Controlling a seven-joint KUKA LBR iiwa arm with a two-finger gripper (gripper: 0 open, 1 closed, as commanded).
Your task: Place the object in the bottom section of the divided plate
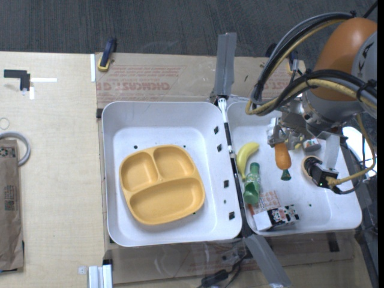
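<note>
Hand: the hand (287, 141), at right of frame, grips the orange plastic carrot (282, 159) above the right white bin (342, 212).
Plate: yellow divided plastic plate (161, 183) lies in the left white bin (114, 179).

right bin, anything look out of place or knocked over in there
Slightly. The green bottle lies on its side against the bin's left wall, just below the banana, and a small box sits askew in the lower corner. The carrot hangs upright at the hand. Nothing looks spilled or damaged.
</note>
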